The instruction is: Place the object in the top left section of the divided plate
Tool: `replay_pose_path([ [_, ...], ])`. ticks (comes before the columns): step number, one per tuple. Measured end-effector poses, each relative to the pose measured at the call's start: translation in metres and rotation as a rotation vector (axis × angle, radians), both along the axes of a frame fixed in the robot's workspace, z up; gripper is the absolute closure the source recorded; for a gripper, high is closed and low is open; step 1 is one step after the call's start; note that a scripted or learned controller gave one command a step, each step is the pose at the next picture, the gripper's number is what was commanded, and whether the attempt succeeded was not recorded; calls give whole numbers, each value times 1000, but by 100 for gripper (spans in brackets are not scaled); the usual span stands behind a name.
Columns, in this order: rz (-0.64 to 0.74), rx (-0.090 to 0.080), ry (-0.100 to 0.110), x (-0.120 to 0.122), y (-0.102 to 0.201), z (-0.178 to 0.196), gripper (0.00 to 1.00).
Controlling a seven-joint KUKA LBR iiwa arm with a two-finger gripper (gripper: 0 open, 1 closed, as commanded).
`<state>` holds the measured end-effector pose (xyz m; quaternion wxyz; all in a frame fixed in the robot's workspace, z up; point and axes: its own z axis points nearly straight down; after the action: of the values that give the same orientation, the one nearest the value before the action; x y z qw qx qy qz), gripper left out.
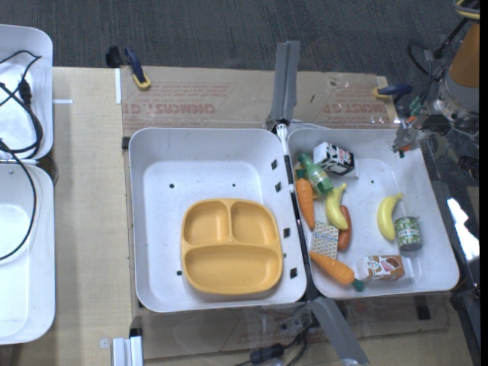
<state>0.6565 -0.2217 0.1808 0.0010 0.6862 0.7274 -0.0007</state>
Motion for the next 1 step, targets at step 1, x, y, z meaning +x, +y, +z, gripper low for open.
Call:
replay_pose_path([
  [1,324,2,-1,-29,85,-87,100],
])
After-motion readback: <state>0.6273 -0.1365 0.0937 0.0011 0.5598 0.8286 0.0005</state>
